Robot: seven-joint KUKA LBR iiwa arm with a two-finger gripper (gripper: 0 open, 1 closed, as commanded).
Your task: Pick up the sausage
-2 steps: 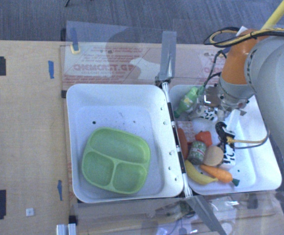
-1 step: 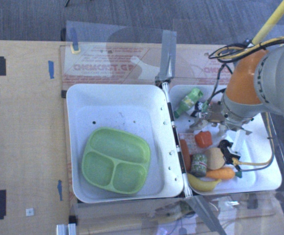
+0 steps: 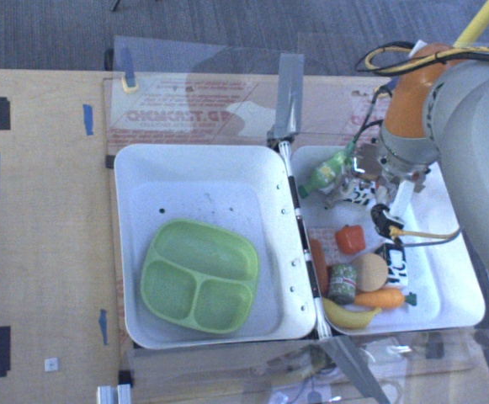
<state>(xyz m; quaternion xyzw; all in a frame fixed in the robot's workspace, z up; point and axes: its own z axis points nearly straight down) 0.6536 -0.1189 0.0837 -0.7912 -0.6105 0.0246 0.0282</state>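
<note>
Sausage [image 3: 318,263] lies against right bin's [image 3: 459,305] left wall; jaws' [image 3: 364,194] state unclear.

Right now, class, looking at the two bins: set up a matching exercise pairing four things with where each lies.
Things:
1. green tray
2. banana
3. sausage
4. green bottle

Places:
A. against the right bin's left wall
B. in the left bin
C. right bin's far left corner
D. right bin's near edge

Pairs: 1-B, 2-D, 3-A, 4-C
</note>
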